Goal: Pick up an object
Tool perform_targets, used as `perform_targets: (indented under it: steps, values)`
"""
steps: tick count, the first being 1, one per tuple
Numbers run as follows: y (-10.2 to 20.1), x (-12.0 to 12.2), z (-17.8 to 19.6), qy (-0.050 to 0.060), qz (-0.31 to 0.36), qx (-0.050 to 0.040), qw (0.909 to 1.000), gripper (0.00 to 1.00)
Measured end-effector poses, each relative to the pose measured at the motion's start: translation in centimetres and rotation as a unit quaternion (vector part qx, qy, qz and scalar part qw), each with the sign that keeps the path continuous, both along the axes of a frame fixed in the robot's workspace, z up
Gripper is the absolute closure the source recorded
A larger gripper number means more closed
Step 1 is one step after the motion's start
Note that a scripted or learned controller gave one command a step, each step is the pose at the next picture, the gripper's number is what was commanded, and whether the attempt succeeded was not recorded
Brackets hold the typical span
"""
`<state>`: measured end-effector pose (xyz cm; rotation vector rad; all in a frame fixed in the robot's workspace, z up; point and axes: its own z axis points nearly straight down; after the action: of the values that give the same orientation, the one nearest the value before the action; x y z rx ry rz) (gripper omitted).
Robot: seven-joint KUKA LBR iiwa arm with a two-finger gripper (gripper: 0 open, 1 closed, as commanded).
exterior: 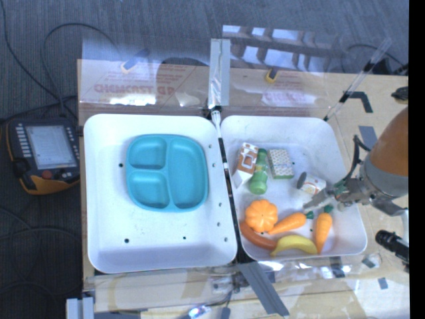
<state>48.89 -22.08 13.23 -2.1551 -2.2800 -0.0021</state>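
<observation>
The right bin (332, 145) holds several toy foods. An orange pumpkin (261, 215) lies near its front left, with a carrot (289, 223) beside it and a second carrot (323, 230) further right. A yellow banana (294, 245) and a red sausage (255, 238) lie along the front wall. Further back are a green bottle (259, 177), an orange-and-white box (248, 157) and a green chequered packet (281, 163). My gripper (320, 203) hangs low over the bin's right side, just above the second carrot and next to a small white piece (312, 185). Nothing shows in its grasp.
The left bin (106, 231) bears a blue divided plate (166, 171). A grey divider wall (226, 178) separates the two bins. My arm with its orange band (397, 141) comes in over the right bin's right rim. A handheld pendant (43, 155) lies on the floor at left.
</observation>
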Motion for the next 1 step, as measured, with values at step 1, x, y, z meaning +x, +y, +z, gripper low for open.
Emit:
perform_targets:
  steps: [1]
  values:
    - [0.51, 0.03, -3.26, -0.002, 0.042, 0.0029, 0.9991, 0.0]
